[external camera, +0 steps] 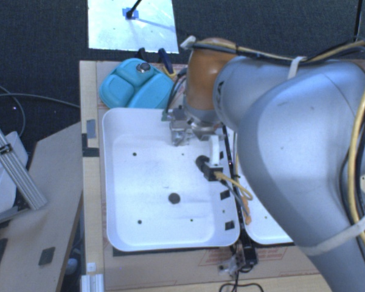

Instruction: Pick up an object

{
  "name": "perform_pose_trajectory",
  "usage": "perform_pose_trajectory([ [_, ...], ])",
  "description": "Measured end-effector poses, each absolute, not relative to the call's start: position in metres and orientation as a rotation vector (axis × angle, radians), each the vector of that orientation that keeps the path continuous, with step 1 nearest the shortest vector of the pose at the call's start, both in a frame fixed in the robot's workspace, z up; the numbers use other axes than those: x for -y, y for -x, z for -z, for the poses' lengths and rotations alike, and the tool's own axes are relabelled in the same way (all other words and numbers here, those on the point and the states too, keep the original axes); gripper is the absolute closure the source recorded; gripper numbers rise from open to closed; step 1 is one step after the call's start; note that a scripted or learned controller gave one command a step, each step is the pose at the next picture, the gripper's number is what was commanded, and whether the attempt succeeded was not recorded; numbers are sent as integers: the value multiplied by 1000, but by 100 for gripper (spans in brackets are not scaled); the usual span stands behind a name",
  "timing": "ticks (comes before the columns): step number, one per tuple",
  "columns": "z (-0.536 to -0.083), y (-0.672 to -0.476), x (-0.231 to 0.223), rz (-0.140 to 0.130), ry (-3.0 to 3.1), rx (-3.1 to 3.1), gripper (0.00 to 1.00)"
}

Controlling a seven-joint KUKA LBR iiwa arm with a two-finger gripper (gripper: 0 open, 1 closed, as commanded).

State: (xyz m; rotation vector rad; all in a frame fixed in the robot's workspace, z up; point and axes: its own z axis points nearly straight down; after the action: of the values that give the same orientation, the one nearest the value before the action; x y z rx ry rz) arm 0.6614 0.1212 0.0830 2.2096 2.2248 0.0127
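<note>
Grey arm (292, 145) overhead; hand (179, 132), grip unclear, above dark disc (174, 198).

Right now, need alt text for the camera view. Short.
A large grey arm with an orange band reaches in from the right, its claw low over the far edge of the left white bin. A light blue plastic object sits just beyond that bin.
</note>
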Motion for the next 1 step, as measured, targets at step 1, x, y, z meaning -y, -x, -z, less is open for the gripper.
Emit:
perform_pose_trajectory([
  [1,-84,-597,-155,3,-2216,-2230,100],
])
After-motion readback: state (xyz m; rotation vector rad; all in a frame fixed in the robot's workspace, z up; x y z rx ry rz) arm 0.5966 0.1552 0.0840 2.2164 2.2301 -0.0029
